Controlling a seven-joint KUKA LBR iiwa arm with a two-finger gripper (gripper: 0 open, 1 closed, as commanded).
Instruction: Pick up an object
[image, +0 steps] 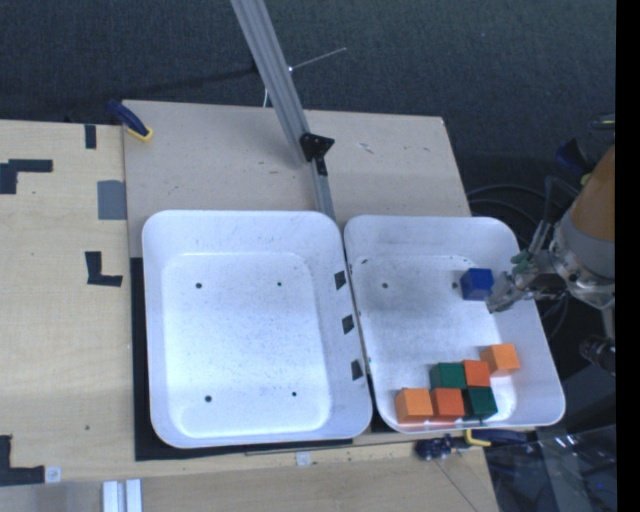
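Observation:
A small blue cube (476, 283) lies in the right bin (420, 228), near its right wall. My gripper (505, 291) reaches in over that wall and sits right beside the cube, on its right, touching it or nearly so. Whether the cube sits inside the grip is not visible. In the bin's near right corner lies a cluster of blocks: orange ones (413, 403) (449, 402) (502, 357) and green ones (449, 376) (482, 400).
The left bin (245, 222) stands against the right one. A slanted metal pole (285, 95) crosses above the bins' far edge. A blue and yellow tool (130, 119) lies at the bench's far left. Cables hang off the right side.

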